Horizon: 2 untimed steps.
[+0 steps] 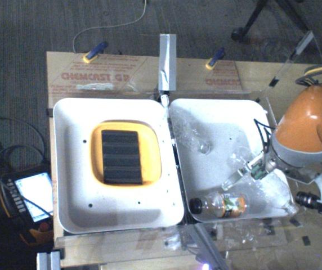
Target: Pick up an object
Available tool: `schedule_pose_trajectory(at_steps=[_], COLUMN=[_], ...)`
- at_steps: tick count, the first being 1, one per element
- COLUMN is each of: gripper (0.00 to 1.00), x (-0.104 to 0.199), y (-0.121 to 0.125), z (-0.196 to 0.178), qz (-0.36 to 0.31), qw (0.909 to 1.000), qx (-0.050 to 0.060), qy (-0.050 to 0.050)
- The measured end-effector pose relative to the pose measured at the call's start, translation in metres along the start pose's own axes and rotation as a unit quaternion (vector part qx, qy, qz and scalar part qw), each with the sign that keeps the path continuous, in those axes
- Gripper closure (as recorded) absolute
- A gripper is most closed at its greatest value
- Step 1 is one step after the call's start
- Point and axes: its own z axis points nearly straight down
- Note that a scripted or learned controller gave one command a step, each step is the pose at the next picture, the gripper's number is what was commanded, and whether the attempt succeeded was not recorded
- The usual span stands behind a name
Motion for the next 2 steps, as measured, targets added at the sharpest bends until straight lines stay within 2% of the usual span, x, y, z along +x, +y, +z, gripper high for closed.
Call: schedule_pose_trajectory(at_steps=[1, 2], gripper=[0.0, 0.0], x=[-0.029, -0.018], y=[0.046, 0.056], z=[0.036, -0.011], qz=[0.115, 0.098], qw=[0.9934, 0.9952], qx=[0.0, 0.0], qy=[0.0, -0.001])
